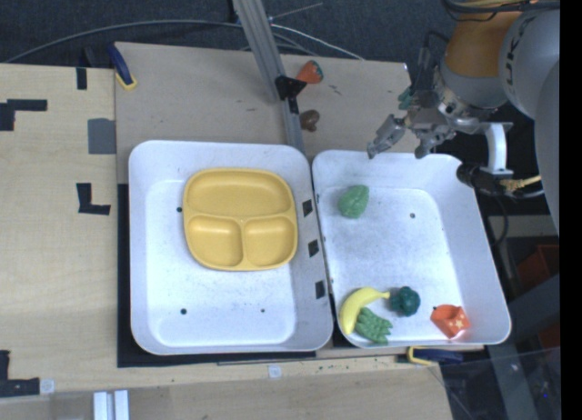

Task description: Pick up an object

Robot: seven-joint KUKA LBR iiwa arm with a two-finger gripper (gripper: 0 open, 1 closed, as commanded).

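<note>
Surface: a pale wooden bench [55, 227] carried two shallow white bins side by side, with dark floor behind.
Arm: the grey arm [509, 36], orange band above the wrist, reached in from the right, over the far rim of the right bin [473, 227].
Gripper: the gripper [400, 141] had its two fingers spread apart, with nothing between them.
Left bin [155, 255]: a smooth yellow plate [241, 218] with three compartments.
Right bin: a bumpy light green lump [354, 201] near the far left; a curved yellow banana [355, 305], a knobbly green piece [373, 325], a dark green ball [406, 300] and an orange-red piece [450, 319] along the near edge.
</note>
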